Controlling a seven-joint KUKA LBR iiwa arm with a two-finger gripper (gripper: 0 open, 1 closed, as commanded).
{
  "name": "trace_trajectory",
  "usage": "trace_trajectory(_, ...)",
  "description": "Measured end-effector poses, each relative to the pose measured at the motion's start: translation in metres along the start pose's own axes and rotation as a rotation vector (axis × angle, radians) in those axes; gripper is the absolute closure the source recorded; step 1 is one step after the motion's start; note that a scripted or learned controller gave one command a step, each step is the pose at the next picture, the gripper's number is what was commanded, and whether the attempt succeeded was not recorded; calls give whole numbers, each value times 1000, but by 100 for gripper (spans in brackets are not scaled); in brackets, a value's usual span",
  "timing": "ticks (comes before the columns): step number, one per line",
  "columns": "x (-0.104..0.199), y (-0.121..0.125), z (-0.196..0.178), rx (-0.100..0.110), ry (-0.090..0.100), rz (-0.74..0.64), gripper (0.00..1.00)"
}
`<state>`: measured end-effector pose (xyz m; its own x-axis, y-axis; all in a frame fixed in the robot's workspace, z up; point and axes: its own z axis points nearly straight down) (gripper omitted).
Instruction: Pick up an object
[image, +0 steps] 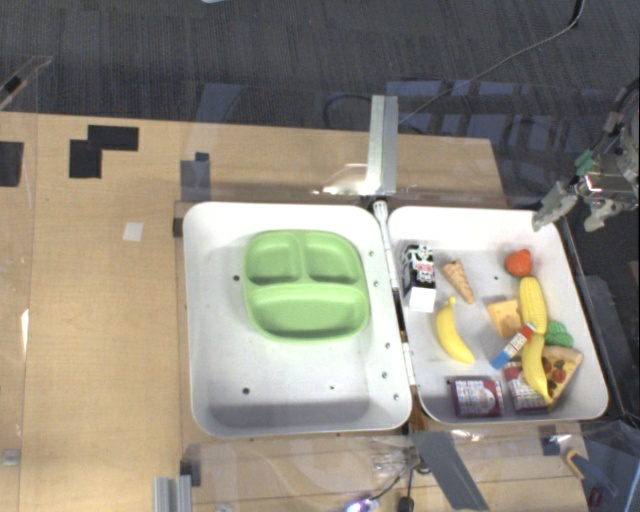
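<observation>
The right bin holds several toy foods. Among them are a black-and-white milk carton, an ice cream cone, a red tomato, a corn cob, a cheese wedge, a banana and a pizza slice. My gripper hangs above the bin's far right corner, up and to the right of the tomato. Its fingers are spread open with nothing between them.
A green divided plate lies in the left bin. Two dark red packets sit at the right bin's near edge. A metal post rises behind the wall between the bins.
</observation>
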<state>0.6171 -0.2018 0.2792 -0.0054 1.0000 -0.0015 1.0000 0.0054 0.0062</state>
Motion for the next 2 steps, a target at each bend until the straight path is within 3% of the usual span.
trace_trajectory(1, 0, 0, 0, 0, 0, 0, 0)
trace_trajectory(2, 80, 53, 124, 2, 2, 6, 0)
